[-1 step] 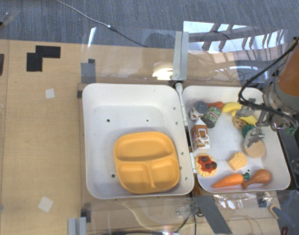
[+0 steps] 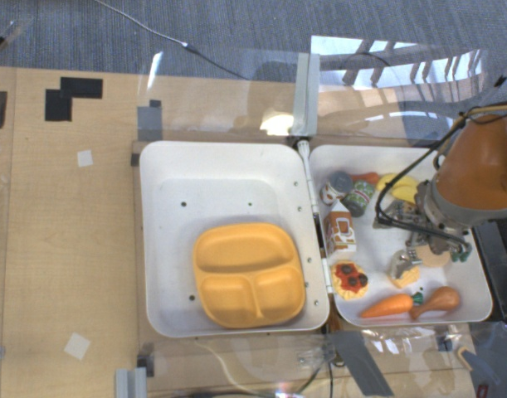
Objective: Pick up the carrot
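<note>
The carrot point(image 2: 387, 307) is orange with a green top and lies flat along the front edge of the right bin point(image 2: 482, 282). Its tip points left. My gripper point(image 2: 407, 264) hangs over the middle of that bin, just behind the carrot and a little right of its middle, apart from it. The grey arm with its orange band point(image 2: 481, 168) reaches in from the right and hides the bin's right side.
A brown pear-shaped toy point(image 2: 441, 299) touches the carrot's green end. A small pizza toy point(image 2: 350, 279), a brown-labelled bottle point(image 2: 340, 232), two cans point(image 2: 358, 196) and a banana point(image 2: 402, 188) share the bin. A yellow divided plate point(image 2: 249, 272) lies in the left bin point(image 2: 178, 189).
</note>
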Controlling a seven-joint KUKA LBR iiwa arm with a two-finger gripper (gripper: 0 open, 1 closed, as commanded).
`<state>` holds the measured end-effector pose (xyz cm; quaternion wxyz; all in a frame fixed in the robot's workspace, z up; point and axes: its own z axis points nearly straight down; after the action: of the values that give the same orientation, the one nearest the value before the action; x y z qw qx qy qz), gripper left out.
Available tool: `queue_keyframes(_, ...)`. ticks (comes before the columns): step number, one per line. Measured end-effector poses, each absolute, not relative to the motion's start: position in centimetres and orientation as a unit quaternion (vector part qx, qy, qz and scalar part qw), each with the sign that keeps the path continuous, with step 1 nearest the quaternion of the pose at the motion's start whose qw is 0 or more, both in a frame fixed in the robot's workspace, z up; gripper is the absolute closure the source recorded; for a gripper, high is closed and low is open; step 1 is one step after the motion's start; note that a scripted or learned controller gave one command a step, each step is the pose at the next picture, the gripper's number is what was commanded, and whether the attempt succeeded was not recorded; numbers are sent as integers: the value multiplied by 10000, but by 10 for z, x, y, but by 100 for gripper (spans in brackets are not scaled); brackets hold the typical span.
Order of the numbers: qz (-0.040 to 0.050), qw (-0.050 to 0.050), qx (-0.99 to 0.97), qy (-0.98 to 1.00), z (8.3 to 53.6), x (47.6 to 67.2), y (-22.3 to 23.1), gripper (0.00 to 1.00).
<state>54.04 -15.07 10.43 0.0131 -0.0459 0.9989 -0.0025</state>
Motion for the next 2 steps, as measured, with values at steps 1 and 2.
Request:
queue_keyframes(1, -20, 111, 150, 9998, 90, 504, -131, 0)
queue_keyframes(2, -6, 86, 2197, 9755, 90, 492, -123, 0)
